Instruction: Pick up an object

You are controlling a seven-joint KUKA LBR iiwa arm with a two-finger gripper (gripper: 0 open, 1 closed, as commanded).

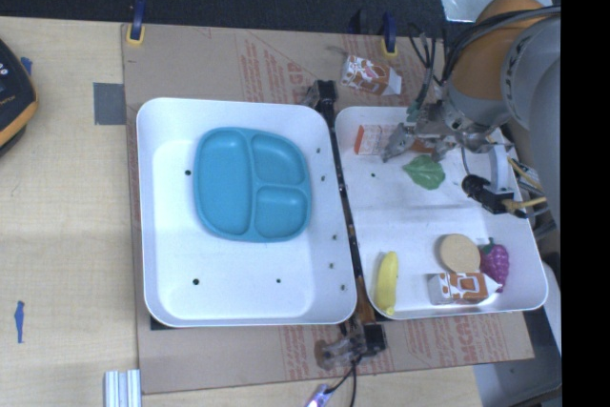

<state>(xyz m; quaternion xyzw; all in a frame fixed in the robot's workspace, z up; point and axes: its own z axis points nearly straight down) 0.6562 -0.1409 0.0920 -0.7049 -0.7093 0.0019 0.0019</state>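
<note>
My gripper [419,148] hangs over the back of the right bin [410,224], open, with nothing between its fingers. One fingertip [392,151] points toward an orange carton [366,140] at the bin's back left. A green leaf-shaped toy [424,172] lies just in front of the gripper. Near the front wall lie a yellow banana [386,281], a round tan cookie [459,253], purple grapes [496,262] and a small orange-and-white carton [460,288].
The left bin [172,205] holds a blue divided plate [253,183]. A snack packet [370,76] lies on the cardboard behind the right bin. The arm's orange band and grey body stand over the right bin's back right corner.
</note>
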